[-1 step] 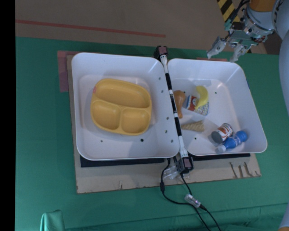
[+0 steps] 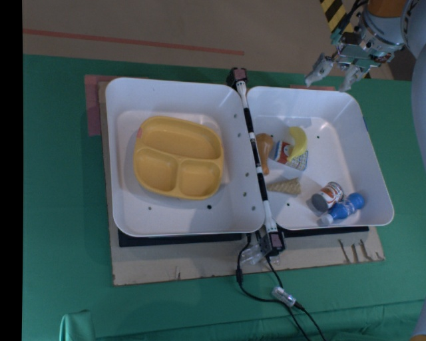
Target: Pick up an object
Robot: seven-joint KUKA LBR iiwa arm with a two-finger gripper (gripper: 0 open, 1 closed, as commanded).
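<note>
Objects sit in the right bin [image 2: 373, 193]: blue bottle [image 2: 343, 210] and red-white can [image 2: 327, 196] near its front right corner, yellow banana [image 2: 297, 140] on a carton [image 2: 290, 154], labels too blurry to read. Claw [image 2: 331, 73] hangs open, holding nothing, above the bin's back edge, arm cut off.

The arm [image 2: 393, 16] is cut off by the top edge.

Red-labelled can [image 2: 327, 196] lying beside blue bottle [image 2: 342, 210], right bin [image 2: 373, 166]
</note>
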